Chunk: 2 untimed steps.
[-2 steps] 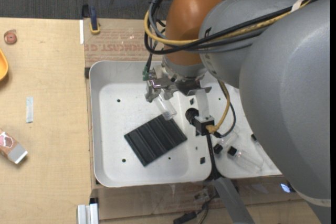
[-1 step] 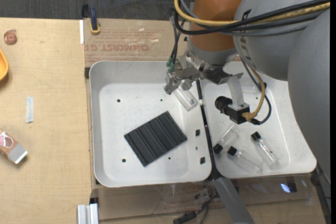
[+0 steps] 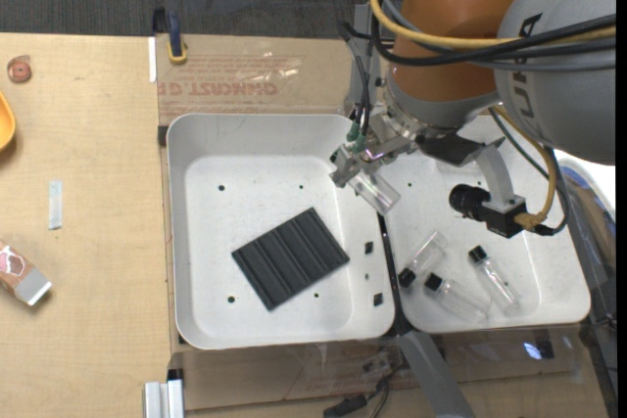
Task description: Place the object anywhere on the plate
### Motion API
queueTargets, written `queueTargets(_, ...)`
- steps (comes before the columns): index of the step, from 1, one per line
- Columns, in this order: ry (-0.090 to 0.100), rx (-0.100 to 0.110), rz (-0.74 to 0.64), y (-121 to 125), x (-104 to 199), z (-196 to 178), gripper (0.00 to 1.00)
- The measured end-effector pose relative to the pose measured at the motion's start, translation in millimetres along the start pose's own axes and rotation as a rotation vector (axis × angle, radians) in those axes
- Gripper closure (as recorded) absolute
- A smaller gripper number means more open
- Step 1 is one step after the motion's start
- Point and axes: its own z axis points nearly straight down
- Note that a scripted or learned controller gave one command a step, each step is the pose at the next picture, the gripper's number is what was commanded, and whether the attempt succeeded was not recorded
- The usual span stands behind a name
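Two white bins sit on the tabletop; the ribbed dark plate lies in the left one, below-left of my fingers. They're clamped on a clear vial, slanting down-right, above the bins' divide.

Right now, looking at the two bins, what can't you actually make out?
- Gripper: camera view, whether its tips close on the clear vial is too small to tell.
- Right bin: upper part hidden behind the arm.
- Orange item: cut off by left edge.
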Motion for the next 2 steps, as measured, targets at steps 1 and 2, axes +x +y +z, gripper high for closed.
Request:
queueTargets(1, 0.001, 0.001, -0.138, -21, 1, 37, 1.00)
queueTargets(2, 0.001, -0.002, -0.560, -32, -3, 94, 1.00)
